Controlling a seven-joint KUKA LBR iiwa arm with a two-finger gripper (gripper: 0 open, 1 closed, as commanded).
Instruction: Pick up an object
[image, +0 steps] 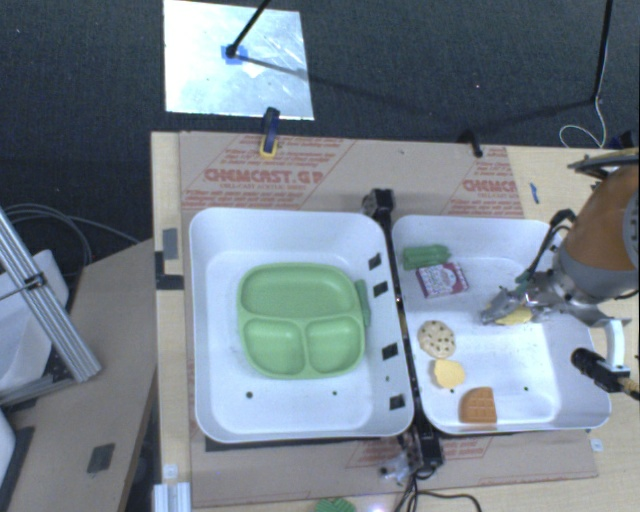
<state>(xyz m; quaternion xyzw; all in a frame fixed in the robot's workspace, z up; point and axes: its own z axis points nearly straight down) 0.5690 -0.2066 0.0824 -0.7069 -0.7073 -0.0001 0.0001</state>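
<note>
Arm enters from the right, gripper (503, 311) low in the right bin (575, 405), near its right-hand middle. Fingers point left, and a yellow piece (516, 317) sits right at the tips; can't tell whether the jaws are spread or closed on it. Other items in the right bin: green block (426, 256) near the top-left corner, red-and-white packet (442, 279) just below it, chocolate-chip cookie (436, 339) by the left wall, yellow chip (449, 374) under it, orange waffle (478, 405) near the bottom edge. The left bin (215, 400) holds a green divided tray (300, 320), roughly central. Both bins sit on cardboard-covered bench (300, 165).
</note>
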